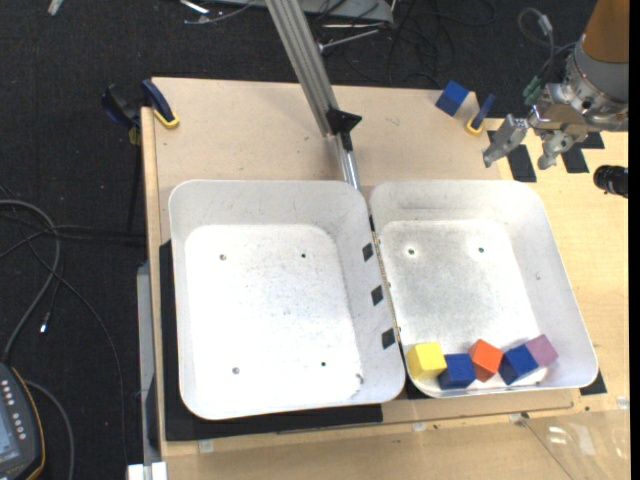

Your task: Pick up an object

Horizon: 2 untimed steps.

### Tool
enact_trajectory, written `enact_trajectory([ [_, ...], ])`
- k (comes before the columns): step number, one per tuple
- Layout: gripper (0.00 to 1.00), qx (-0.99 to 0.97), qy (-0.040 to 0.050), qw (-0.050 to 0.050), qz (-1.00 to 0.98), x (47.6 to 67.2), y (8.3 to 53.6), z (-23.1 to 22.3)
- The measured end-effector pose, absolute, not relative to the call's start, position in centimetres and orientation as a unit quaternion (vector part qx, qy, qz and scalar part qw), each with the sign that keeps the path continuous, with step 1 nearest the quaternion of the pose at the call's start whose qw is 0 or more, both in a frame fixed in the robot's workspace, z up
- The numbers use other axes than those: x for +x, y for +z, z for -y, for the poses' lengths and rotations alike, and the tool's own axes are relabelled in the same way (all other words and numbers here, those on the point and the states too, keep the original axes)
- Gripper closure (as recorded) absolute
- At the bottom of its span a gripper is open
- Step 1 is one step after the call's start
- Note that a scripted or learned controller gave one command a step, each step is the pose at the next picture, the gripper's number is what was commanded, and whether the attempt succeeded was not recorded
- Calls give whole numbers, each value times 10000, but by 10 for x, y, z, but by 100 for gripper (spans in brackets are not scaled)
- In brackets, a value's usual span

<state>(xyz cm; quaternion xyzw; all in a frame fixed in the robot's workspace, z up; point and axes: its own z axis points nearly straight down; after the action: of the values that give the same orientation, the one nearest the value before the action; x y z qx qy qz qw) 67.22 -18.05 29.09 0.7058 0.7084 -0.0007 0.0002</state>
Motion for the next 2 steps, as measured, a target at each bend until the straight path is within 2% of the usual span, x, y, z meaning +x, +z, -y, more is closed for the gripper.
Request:
enact_trajectory([
  [1,0,7054,-20,-29,-7088,681,174,153],
  [2,0,7048,-13,-29,-7094,681,110,111],
])
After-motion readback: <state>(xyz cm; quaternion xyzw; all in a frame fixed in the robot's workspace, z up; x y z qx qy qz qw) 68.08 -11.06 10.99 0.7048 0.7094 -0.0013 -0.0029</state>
